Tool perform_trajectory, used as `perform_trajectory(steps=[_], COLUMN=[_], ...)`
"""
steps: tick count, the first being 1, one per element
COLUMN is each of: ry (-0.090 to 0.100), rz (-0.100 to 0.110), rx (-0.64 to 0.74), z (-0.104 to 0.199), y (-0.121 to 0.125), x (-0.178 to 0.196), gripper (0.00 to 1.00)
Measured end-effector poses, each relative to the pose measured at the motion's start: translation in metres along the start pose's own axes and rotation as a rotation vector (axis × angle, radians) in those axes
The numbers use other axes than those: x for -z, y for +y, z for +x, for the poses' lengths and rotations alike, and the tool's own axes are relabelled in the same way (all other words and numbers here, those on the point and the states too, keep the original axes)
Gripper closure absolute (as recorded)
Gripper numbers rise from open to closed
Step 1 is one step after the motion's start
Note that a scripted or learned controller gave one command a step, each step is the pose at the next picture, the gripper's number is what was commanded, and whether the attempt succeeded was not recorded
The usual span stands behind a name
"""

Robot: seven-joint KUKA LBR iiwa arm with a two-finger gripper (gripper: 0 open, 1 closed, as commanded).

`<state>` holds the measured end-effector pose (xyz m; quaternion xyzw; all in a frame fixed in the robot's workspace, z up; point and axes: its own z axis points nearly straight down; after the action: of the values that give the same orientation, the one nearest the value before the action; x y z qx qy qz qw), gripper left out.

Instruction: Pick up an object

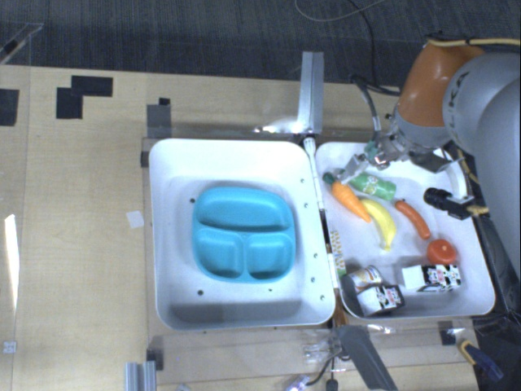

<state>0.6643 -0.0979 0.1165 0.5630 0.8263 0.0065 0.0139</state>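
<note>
A: On the counter (81, 243), how many bins do you count?

B: Two white ones, side by side. The left bin (167, 218) carries one blue divided tray (242, 232) with three compartments. The right bin (480, 287) carries the loose things.

A: Count those for me.

B: One carrot (350, 201), lying slantwise near the bin's left wall. One banana (383, 222) just to its right, touching or nearly touching it. One green bottle (373, 186) on its side above them both. One red-orange pepper (413, 218), long and thin, right of the banana. One tomato (442, 251) below the pepper. Three small cartons with black-and-white print along the near edge: one carton (362, 279), a second carton (381, 299) just below it, and a third carton (433, 277) further right, below the tomato.

A: And the arm?

B: One arm (472, 88), grey with an orange band, reaching in from the right. Its gripper (368, 158) sits over the far left corner of the right bin, right above the green bottle and close to the carrot's top.

A: What are the fingers doing?

B: I cannot tell; they are too small and blurred against the bin. Nothing is visibly lifted; every item lies on the bin floor.
</note>
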Motion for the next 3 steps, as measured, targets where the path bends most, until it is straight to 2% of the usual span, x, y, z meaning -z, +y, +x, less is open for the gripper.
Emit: perform_trajectory(steps=[1,2,3], ry=[0.013,0.01,0.015], rz=[0.014,0.008,0.012], rx=[0.148,0.151,0.424], z=[0.027,0.027,0.022], y=[-0.041,-0.038,-0.042], x=[-0.026,-0.014,-0.026], gripper=[0.0,1.0,1.0])
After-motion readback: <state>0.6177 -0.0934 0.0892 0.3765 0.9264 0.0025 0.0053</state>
